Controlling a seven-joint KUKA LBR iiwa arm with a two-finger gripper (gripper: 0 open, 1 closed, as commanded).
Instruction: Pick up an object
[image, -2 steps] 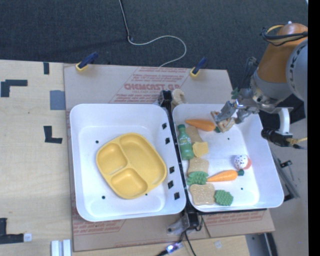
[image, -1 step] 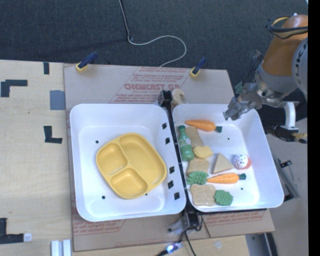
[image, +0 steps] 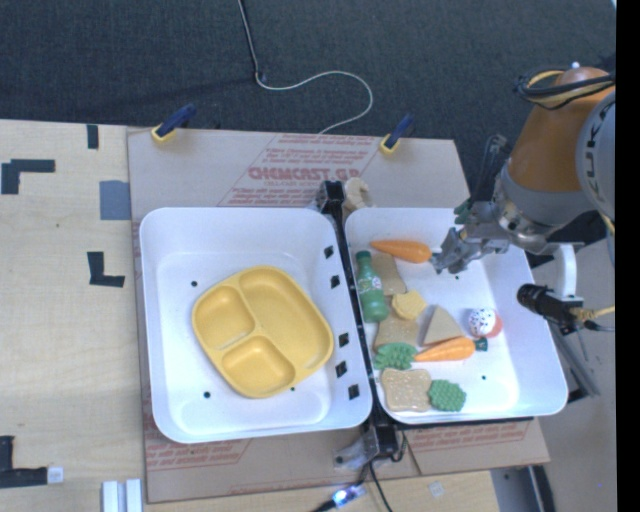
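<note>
The right bin (image: 530, 385) holds several toy foods: an orange carrot (image: 400, 249) at the back, a green bottle (image: 369, 287), a yellow piece (image: 407, 304), a tan wedge (image: 438, 324), a second carrot (image: 445, 349), a white egg-like ball (image: 481, 321), a green leafy piece (image: 395, 355), a slice of toast (image: 404, 388) and a green broccoli piece (image: 448, 396). My gripper (image: 448, 258) hangs over the back of this bin, just right of the back carrot's tip. Nothing shows between its fingers.
The left bin (image: 165, 300) holds a yellow divided plate (image: 262, 329). Both bins rest on a cardboard sheet (image: 290, 170) held by blue and yellow clamps. A white cable (image: 320, 80) lies on the dark floor behind. Arm hardware (image: 550, 300) overhangs the right bin's right rim.
</note>
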